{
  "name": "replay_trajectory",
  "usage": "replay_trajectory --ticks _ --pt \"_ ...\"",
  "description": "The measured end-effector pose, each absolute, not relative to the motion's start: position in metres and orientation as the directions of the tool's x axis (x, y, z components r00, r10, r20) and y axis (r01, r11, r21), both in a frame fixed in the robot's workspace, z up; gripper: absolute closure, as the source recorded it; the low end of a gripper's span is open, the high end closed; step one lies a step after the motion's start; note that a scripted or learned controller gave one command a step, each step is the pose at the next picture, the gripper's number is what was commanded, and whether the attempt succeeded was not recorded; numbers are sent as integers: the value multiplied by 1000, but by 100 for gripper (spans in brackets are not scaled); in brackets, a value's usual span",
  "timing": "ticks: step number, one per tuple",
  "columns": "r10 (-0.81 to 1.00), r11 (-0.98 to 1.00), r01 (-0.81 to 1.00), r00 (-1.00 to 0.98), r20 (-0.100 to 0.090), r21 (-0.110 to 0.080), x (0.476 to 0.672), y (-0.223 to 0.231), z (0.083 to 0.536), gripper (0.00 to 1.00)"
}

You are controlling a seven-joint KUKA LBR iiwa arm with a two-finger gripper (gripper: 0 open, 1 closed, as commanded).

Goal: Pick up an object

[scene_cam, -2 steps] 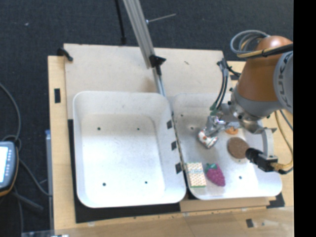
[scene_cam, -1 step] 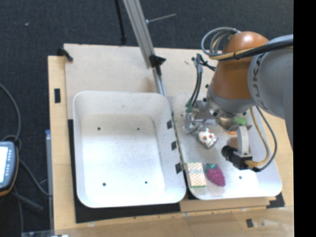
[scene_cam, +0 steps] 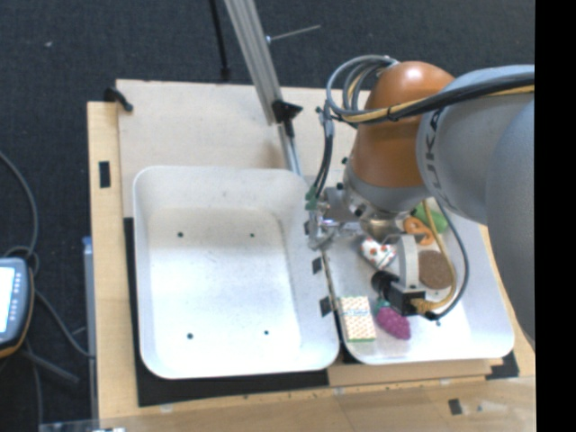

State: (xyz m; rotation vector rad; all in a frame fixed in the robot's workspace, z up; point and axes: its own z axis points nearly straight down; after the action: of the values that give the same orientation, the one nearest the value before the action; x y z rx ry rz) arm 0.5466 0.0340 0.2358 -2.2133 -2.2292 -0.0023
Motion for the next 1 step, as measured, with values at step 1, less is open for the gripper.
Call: replay_trajectory --ticks 1 --pt "1000 7 1000 -7 2 1 550 77 237 100"
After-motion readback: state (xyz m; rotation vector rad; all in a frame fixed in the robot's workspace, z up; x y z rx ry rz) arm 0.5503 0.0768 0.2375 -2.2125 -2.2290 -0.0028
